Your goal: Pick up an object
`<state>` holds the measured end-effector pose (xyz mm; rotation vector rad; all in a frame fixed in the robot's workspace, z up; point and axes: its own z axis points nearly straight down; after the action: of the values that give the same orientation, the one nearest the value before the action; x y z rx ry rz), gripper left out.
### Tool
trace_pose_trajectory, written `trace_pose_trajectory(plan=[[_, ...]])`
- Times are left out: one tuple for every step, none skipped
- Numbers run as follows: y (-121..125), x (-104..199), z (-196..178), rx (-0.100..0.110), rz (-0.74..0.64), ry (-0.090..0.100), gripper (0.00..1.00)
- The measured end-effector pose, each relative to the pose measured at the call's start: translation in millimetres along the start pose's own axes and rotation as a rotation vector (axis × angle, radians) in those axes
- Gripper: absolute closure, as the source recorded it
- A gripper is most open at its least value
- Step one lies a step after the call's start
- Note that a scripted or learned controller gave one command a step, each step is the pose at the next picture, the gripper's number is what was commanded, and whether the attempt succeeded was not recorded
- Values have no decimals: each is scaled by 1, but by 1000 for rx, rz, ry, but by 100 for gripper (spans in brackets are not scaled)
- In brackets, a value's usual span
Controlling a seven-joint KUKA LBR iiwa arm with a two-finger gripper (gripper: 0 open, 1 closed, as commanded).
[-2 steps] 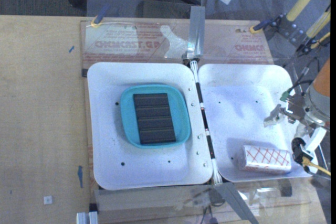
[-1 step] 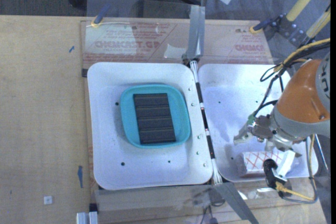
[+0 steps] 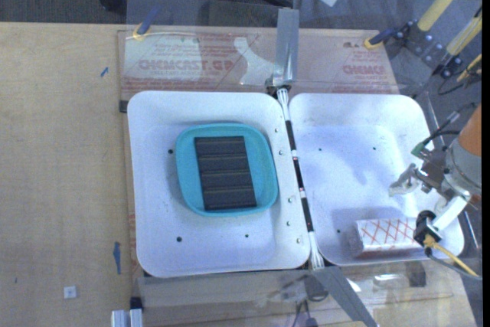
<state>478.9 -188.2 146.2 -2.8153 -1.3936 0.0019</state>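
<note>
Camera view | red-checked white box (image 3: 383, 235) lies flat, long axis across the view, just below gripper (image 3: 409, 180), not touching it, in right bin (image 3: 344, 126) | jaw opening cannot be told | teal tray (image 3: 264, 165) well left of jaws
</note>
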Motion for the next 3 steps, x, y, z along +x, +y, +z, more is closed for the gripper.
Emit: trace_pose_trajectory(plan=[[0, 0, -9, 0, 0, -2, 100], [-35, 47, -100, 1, 135, -1, 100], [-5, 94, -149, 1, 388, -1, 100]])
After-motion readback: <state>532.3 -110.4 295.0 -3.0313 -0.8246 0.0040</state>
